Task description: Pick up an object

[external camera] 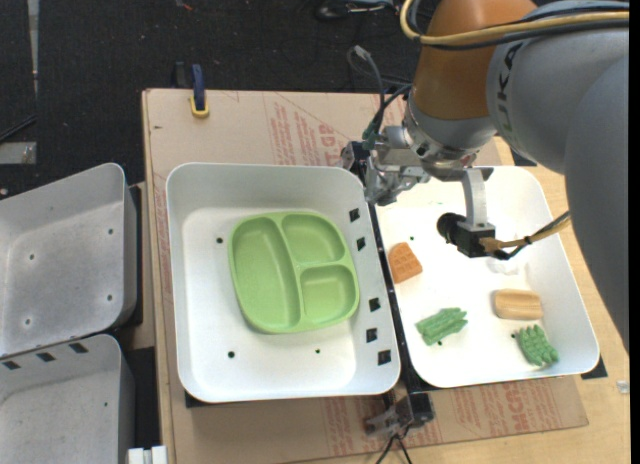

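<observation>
Currently gripper [395, 184] is seen over the right bin's [560, 282] near-left corner; jaw state cannot be told; orange block [404, 262] lies below it.

Red printed lettering is seen on the brown cardboard sheet [290, 122] laid under the two bins on the desk; it is reversed or turned and too faint to be read with certainty. More red print is seen on the cardboard's front edge below the bins, equally illegible. Dark letters are borne on the grey arm [560, 82] beside its orange band, but they are cut off and cannot be read.
</observation>
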